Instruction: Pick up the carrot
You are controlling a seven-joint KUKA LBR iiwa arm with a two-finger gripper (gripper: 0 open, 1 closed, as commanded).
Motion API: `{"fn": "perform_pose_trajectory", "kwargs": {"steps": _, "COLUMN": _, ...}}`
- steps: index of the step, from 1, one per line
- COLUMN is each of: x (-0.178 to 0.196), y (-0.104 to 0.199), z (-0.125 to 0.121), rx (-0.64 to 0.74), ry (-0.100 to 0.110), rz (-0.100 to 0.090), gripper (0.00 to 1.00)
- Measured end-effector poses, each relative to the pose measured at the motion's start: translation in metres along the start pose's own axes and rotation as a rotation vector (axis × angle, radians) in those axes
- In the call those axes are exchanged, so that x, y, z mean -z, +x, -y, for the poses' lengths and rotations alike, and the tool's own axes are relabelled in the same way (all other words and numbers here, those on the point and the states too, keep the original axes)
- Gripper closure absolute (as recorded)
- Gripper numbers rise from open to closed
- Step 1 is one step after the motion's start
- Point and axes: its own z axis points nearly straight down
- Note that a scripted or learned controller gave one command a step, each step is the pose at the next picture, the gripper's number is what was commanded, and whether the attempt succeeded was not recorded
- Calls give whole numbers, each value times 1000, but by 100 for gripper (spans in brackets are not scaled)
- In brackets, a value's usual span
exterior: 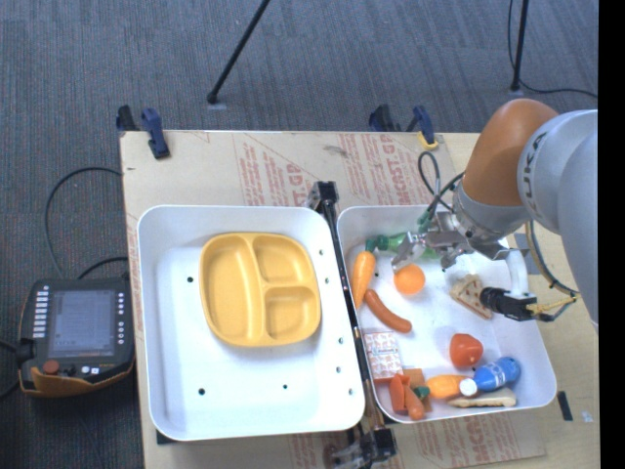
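Note:
The carrot (362, 275) is orange with a green top and lies at the left side of the right bin (543, 362), close to the wall between the bins, pointing toward the front. My gripper (430, 252) hangs over the back of that bin, to the right of the carrot's green end and just above an orange ball (410, 279). Its fingers look spread open with nothing between them. The gripper stands apart from the carrot.
The right bin also holds a sausage (388, 311), a toast wedge (471, 296), a red fruit (466, 349), a blue bottle (493, 372), a wrapped snack (381, 353) and small carrot pieces (405, 396). A yellow divided plate (261, 287) lies in the left bin (176, 379).

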Motion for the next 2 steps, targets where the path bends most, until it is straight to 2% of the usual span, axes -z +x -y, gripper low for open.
{"fn": "perform_pose_trajectory", "kwargs": {"steps": 1, "x": -19, "y": 39, "z": 14, "rx": -99, "ry": -3, "rz": 0, "gripper": 0}}
{"fn": "perform_pose_trajectory", "kwargs": {"steps": 2, "x": -9, "y": 38, "z": 14, "rx": -103, "ry": -2, "rz": -1, "gripper": 100}}
